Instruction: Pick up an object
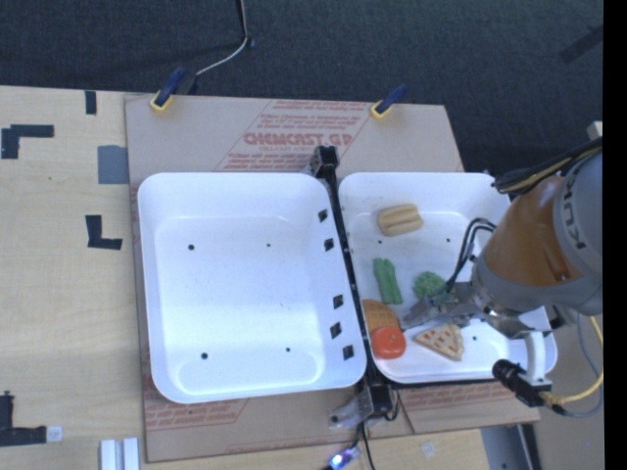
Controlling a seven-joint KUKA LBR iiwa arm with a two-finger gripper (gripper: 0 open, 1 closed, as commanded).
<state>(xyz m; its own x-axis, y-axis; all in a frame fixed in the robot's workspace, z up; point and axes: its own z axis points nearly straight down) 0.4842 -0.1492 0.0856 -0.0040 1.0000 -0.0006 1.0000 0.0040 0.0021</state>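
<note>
Two white bins sit side by side on a brown board, the left bin (235, 282) bare inside and the right bin (446, 199) holding all the items. Six lie there, one of each: a tan bun (399, 219) near the far wall, a green bean pod (388, 281) beside the centre divider, a piece of broccoli (428, 284) just right of it, a brown loaf (380, 313) against the divider, a red tomato (389, 342) touching the loaf's near end, and a pizza slice (440, 341) to the tomato's right. The arm (549, 248) reaches in from the right, its orange band over the bin's right side, and covers that part of the floor. The gripper (423, 310) hangs low between the broccoli and the pizza slice, close to both; whether it is wide or narrow cannot be told, and nothing is seen held in it. Black cables loop by the wrist. Two yellow-and-blue clamps (167, 90) pin the board's far edge.
</note>
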